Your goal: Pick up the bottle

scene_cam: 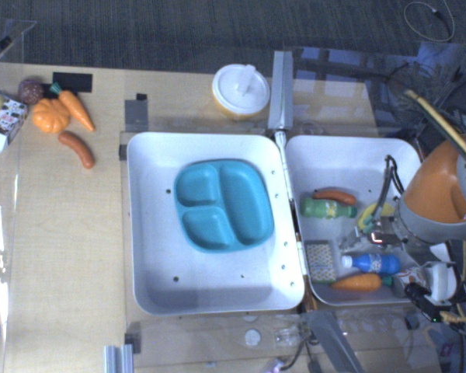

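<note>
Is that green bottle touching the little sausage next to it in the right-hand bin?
Cannot tell. In the camera view the green bottle lies just below the sausage, edges meeting with no plain gap, but real contact isn't clear from this slant.

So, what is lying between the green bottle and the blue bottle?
In the camera view, bare white bin floor separates the green bottle and the blue bottle.

Glossy white plastic bins (151, 286) — matt blue tray (221, 204), pale wooden bench (54, 231).

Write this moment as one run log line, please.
gripper: above right bin, beside blue bottle | grasp: none seen | green bottle: lying by sausage
</note>
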